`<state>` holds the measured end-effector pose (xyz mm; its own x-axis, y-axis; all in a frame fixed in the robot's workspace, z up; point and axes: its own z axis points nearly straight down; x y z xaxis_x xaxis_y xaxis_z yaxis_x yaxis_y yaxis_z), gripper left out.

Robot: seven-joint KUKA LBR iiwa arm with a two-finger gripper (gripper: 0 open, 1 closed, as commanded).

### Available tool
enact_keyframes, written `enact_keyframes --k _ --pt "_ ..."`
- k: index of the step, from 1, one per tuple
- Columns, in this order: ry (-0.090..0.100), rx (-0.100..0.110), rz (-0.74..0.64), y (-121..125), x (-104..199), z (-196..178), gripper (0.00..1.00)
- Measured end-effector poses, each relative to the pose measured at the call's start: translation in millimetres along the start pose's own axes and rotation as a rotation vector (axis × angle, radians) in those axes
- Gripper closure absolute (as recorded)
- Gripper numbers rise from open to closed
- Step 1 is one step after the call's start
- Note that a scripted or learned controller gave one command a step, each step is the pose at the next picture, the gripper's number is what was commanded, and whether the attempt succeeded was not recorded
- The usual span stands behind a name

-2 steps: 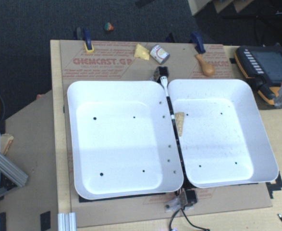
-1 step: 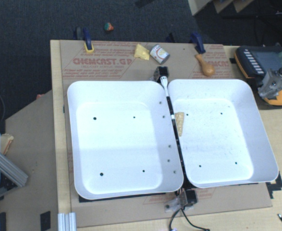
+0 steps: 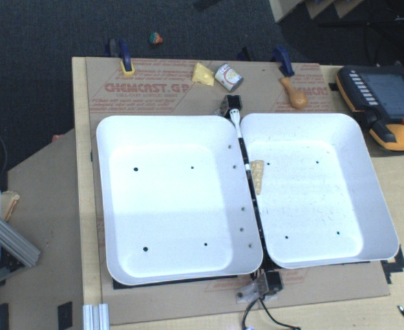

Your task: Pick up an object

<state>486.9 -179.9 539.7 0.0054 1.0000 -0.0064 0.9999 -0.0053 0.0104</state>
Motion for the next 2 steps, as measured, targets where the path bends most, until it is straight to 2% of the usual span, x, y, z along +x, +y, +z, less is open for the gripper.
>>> enact_keyframes --k 1,2 --pt "0.01 0.022 -0.008 27.4 24.6 132.2 1.0" --pt "0.006 0.004 -0.01 7.7 94.7 84.8 1.0"
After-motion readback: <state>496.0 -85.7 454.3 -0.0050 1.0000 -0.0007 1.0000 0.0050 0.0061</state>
